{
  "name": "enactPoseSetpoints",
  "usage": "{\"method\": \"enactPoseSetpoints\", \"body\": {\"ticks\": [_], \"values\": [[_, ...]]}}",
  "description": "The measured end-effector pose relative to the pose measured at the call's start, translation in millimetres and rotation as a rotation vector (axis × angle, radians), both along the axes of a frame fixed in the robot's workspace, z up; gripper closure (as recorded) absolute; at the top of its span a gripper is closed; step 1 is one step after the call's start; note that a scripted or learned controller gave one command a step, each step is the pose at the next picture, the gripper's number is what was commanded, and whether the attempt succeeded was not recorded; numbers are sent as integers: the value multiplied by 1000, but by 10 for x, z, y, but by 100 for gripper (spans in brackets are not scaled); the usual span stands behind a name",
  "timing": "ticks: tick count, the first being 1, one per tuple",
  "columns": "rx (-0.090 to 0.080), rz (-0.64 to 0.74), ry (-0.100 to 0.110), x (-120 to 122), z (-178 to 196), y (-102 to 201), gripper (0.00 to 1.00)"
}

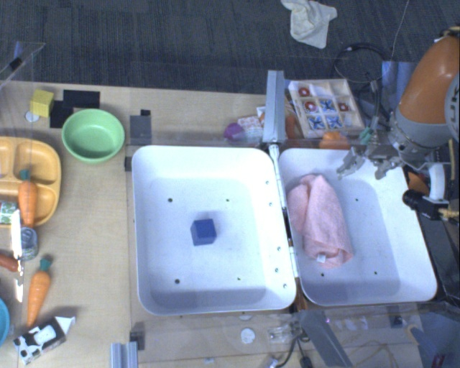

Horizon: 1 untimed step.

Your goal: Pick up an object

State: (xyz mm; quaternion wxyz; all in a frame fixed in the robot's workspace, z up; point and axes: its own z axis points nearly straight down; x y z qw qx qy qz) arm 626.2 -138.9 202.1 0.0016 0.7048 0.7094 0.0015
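Small blue cube (203,231), left bin (154,172)

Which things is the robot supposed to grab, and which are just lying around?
For the job: blue cube in the left bin; pink towel in the right bin; claw.

Lying about: green bowl, toy carrots, yellow tray, white rag.

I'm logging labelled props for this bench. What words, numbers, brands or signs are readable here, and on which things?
No text can be read in the camera view.
Patterned box behind the right bin: red and blue motifs, any lettering too blurred to read.
Black-and-white carton at lower left: markings too small to read.
Blue cube and pink towel: no print visible.
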Motion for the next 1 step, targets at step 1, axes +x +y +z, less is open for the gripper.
{"method": "enactPoseSetpoints", "body": {"ticks": [1], "values": [[-1, 88, -3, -99, -1008, 197, 0]]}}
